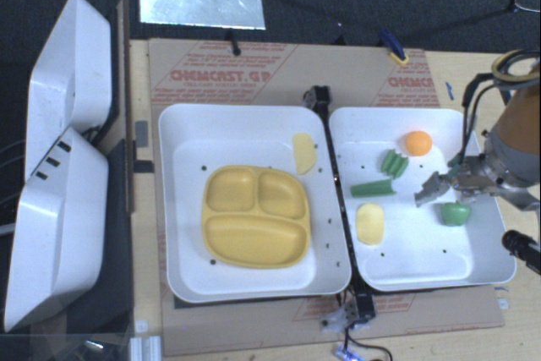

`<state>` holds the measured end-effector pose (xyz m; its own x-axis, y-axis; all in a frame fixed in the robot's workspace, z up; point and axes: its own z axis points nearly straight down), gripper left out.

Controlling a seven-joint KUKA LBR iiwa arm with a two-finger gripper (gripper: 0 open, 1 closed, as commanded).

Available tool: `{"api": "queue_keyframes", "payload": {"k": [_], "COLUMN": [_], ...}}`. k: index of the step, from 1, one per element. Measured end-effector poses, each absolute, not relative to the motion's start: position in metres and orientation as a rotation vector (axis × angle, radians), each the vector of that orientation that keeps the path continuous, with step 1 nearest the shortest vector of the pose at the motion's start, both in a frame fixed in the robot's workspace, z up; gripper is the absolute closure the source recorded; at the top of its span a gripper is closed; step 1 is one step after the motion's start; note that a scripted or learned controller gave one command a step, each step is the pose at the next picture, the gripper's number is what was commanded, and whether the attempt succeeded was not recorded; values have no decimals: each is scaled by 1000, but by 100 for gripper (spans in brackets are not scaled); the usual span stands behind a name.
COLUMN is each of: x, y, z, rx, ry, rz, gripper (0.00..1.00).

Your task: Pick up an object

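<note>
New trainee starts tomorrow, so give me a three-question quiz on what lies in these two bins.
1. True or false: the yellow tray lies in the left bin.
2. Which thing lies nearest the gripper? A orange ball B green block C yellow tray
3. Fill in: the ball's bin is the ____ one.

Key: 1 true. 2 B. 3 right.

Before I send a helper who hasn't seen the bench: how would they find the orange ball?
Go to the right-hand bin, then its far side. The orange ball lies there, just beyond the ridged green piece. It is the one round orange thing among green and pale yellow pieces.
</note>
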<state>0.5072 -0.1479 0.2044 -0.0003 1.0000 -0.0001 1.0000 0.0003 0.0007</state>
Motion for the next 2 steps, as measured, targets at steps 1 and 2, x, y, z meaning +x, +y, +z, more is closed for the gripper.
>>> {"api": "queue_keyframes", "payload": {"k": [1, 2], "x": [564, 588], "y": [-120, -94], "z": [190, 270], "rx": [2217, 2213], "ry": [2226, 2221], "rz": [1, 9], "gripper": [0, 0]}}
